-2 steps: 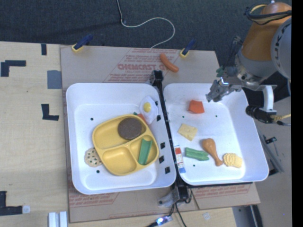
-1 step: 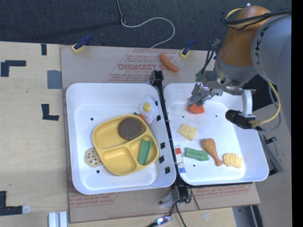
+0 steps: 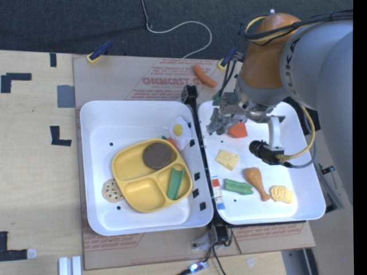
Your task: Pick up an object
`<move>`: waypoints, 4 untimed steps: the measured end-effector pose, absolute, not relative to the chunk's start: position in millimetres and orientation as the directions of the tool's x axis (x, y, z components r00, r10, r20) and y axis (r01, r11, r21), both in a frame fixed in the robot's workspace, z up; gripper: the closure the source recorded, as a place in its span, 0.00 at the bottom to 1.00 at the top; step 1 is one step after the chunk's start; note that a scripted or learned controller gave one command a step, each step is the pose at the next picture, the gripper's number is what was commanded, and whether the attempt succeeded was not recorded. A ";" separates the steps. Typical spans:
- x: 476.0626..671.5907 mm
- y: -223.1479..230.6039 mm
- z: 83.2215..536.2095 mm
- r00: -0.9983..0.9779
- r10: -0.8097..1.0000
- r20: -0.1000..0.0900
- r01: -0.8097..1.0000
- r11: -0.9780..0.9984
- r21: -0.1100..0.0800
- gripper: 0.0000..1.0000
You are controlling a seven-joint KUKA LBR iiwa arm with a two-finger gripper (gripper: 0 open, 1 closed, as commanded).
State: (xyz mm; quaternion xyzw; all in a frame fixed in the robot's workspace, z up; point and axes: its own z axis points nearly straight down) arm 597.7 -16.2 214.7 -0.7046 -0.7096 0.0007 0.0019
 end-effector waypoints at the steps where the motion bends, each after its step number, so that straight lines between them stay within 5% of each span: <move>1: 595.7 40.5 212.6 -0.008 1.000 0.002 1.000 0.008 -0.003 1.00; 4: 582.1 51.7 232.2 -0.001 1.000 0.001 1.000 0.001 -0.001 1.00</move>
